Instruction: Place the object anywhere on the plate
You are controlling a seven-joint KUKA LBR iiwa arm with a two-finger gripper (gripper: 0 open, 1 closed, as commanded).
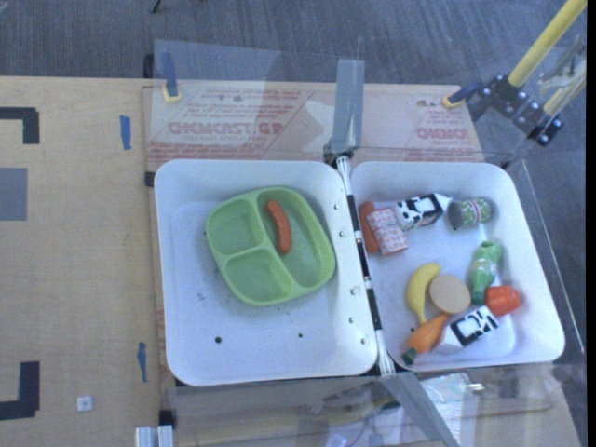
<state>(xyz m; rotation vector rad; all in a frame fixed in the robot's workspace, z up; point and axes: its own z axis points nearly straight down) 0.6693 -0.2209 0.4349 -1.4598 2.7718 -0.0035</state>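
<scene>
A green plate (250, 277) with three compartments lies in the left white bin (270, 352). An orange-red toy sausage (278, 226) rests in the plate's long right compartment, pointing roughly up and down the view. The plate's two left compartments are bare.
The right bin (533, 214) holds several toy foods: a pink box (385, 230), a banana (421, 290), a tan disc (450, 294), a carrot (426, 335), a green bottle (483, 266) and a red tomato (504, 299). A yellow pole with a black clamp (520, 102) stands at the top right.
</scene>
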